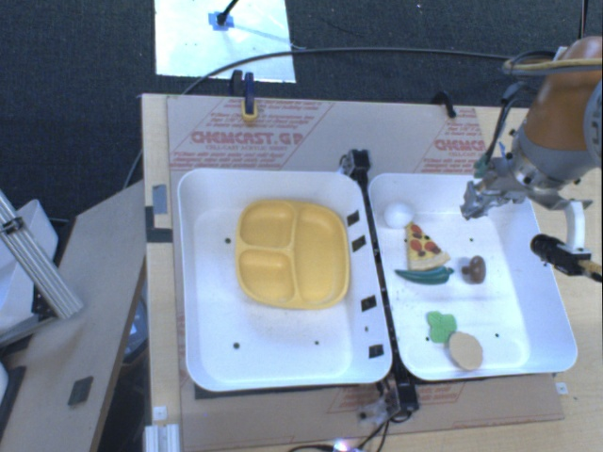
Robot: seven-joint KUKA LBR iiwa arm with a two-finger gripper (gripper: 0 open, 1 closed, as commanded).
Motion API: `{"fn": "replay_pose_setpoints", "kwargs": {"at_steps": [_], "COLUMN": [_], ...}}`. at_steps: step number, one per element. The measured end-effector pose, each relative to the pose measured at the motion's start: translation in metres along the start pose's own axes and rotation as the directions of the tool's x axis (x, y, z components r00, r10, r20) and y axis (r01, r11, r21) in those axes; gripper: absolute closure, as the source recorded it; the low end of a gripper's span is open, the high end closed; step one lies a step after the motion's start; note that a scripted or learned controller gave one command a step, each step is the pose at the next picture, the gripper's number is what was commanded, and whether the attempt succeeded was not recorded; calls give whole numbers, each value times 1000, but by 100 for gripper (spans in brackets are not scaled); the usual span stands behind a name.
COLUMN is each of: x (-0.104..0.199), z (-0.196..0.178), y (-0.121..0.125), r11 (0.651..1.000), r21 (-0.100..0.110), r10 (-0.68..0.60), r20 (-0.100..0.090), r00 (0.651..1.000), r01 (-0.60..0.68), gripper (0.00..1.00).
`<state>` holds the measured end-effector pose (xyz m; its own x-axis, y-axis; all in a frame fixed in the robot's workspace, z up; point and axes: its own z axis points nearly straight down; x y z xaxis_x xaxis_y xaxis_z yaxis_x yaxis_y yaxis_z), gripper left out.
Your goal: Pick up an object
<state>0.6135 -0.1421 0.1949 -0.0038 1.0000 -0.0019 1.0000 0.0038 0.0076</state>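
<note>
From above, the tool [474,203] hangs over the far-right corner of the right shallow white bin [551,318]; whether it is clenched I cannot tell, and nothing shows in it. The toy pizza slice [423,244], dark green pepper [424,274] and brown lump [474,269] lie on that bin's floor, so the pick looks undone.

A yellow tray [291,253] sits in the left bin [203,347]. The right bin [537,337] holds a white ball [398,215], pizza slice [423,245], green pepper [424,274], brown piece [474,269], broccoli [440,325] and tan disc [464,350]. The gripper [474,201] hangs over its upper right.
</note>
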Motion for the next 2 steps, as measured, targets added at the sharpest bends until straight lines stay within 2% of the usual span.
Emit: {"fn": "replay_pose_setpoints", "kwargs": {"at_steps": [1,2], "x": [0,57], "z": [-47,-50], "y": [2,11], "r11": [1000,1000], "r21": [1,5], "r10": [-1,-5], "r20": [0,-3], "r00": [1000,1000], "r01": [1,5], "gripper": [100,100]}}
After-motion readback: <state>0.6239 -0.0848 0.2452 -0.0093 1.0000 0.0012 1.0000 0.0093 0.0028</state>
